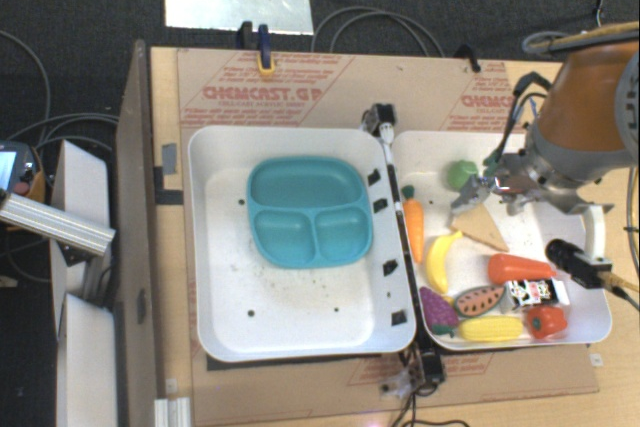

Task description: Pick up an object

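1. Claw [484,187] hangs low in the right bin [600,320], can't tell its grip from here
2. Tan wedge [484,233] lies just below it, green ball [461,174] just left
3. Banana [439,258] and carrot [413,224] further down-left
4. Teal tray [308,211] way off left in the other bin [215,315]

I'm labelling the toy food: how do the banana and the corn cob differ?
The banana is curved and plain pale yellow; the corn is straight, a deeper yellow. The banana lies steeply up the right bin beside the carrot; the corn lies nearly level along the bin's near wall. Both are yellow, elongated, and in the same bin.
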Robot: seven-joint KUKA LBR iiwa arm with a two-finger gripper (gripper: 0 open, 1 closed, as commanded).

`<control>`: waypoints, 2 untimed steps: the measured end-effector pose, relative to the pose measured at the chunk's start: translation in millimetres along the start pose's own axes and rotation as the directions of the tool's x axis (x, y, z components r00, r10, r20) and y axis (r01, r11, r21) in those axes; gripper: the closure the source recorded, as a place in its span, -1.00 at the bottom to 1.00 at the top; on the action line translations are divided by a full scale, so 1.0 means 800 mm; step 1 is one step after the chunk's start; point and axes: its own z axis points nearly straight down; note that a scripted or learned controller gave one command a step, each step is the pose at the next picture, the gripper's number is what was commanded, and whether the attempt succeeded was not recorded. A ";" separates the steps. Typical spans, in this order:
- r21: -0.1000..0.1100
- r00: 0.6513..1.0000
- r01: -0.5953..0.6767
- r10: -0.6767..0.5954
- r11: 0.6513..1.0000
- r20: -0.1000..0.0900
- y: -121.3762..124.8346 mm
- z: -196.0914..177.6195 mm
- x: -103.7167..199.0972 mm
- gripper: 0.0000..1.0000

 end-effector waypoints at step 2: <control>-0.009 1.000 0.004 -0.004 1.000 0.003 0.114 0.145 -0.049 -1.00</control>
